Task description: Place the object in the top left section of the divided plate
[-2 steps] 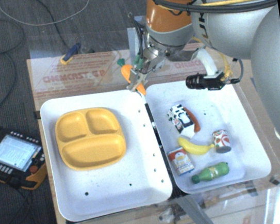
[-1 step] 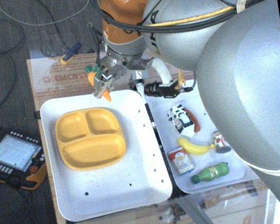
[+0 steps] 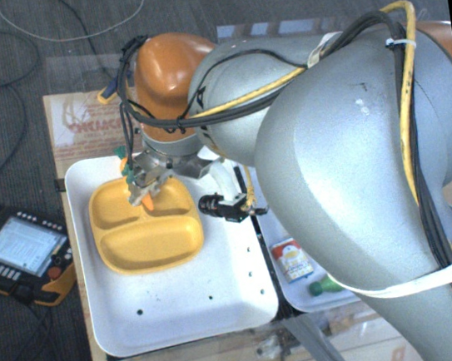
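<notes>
- From above, the big grey arm (image 3: 349, 157) reaches in from the right and covers most of the right-hand bin (image 3: 297, 287); its orange band (image 3: 169, 68) sits over the far edge of the left bin (image 3: 227, 301).
- The gripper (image 3: 141, 188) points down at the yellow divided plate (image 3: 144, 225), which lies in the far left part of the left bin.
- Between the fingers there is a small orange object (image 3: 148, 200), carrot-like, with a bit of green at its upper end near the fingertips; the claw looks closed narrowly on it, though the piece is small and hard to make out.
- That object hangs over the ridge between the plate's two upper sections, near the middle of the plate's far half; whether it touches the plate I cannot tell.
- The plate has two smaller sections at the far side and one long section at the near side.
- A black fitting (image 3: 223, 207) juts out just right of the plate, over the bin floor.
- In the right bin, showing below the arm, lie a small red-and-white packet (image 3: 292, 260) and, nearer the front edge, a green item (image 3: 324, 286).
- On the floor to the left of the bench rests a teach pendant (image 3: 20, 258) with a lit screen, and cables (image 3: 43, 26) trail across the dark carpet beyond.
</notes>
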### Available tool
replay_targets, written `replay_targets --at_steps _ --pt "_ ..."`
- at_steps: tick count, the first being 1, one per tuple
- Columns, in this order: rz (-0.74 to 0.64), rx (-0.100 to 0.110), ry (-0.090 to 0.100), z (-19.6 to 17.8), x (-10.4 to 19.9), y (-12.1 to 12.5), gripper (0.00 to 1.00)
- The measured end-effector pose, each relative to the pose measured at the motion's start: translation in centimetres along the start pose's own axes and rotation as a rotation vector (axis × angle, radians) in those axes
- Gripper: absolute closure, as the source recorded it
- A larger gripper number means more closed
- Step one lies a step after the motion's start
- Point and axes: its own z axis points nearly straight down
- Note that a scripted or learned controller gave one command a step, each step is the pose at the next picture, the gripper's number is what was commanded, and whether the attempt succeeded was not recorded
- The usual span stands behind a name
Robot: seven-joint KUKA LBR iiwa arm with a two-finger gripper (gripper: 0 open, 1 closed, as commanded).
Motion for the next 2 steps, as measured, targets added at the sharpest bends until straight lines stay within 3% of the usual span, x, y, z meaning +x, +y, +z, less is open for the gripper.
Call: replay_targets --at_steps 1,2 --pt "-0.196 0.013 0.000 -6.48 3.91 1.06 1.00" --pt "-0.196 0.013 0.001 -6.48 3.91 1.06 0.00"
